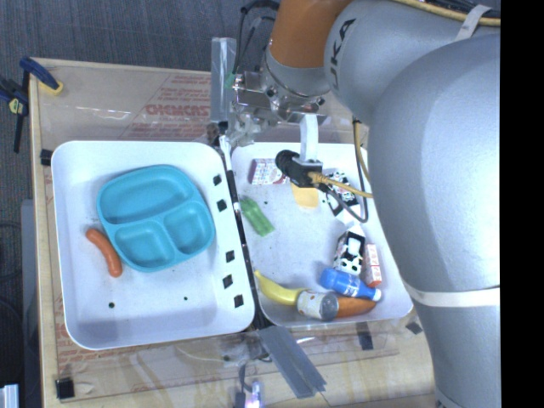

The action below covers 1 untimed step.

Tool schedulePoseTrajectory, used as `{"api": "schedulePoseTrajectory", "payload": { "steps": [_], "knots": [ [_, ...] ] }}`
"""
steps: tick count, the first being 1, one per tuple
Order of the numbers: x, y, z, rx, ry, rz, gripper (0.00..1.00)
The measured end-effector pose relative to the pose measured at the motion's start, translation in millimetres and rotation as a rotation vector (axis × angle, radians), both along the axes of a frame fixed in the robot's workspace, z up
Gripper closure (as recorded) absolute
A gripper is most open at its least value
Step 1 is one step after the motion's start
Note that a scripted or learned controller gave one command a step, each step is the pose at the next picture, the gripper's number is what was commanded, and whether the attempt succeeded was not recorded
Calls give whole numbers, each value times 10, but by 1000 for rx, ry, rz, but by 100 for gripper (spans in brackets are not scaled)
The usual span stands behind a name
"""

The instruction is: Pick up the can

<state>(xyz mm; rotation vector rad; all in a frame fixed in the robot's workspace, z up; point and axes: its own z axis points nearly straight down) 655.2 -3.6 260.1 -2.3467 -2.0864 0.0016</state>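
The can (321,304) lies on its side at the front edge of the right bin (293,245), its silver end facing up, wedged between a banana (276,289) and an orange carrot (355,308). My gripper (241,127) hangs over the far left corner of the right bin, by the divider between the bins, well away from the can. Nothing shows in its grasp.
Near the can are a blue bottle (348,283), a black-and-white carton (350,251) and a red-and-white box (372,267). A green piece (257,217), a yellow block (306,196) and a pink box (267,172) lie farther back. The left bin (76,313) holds a blue divided plate (155,216) and a sausage (104,251).
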Motion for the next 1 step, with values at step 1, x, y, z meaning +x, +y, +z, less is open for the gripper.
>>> {"api": "schedulePoseTrajectory", "payload": {
  "steps": [1],
  "knots": [
    [2, 12, 96, 0, 2, 6, 100]
  ]
}}
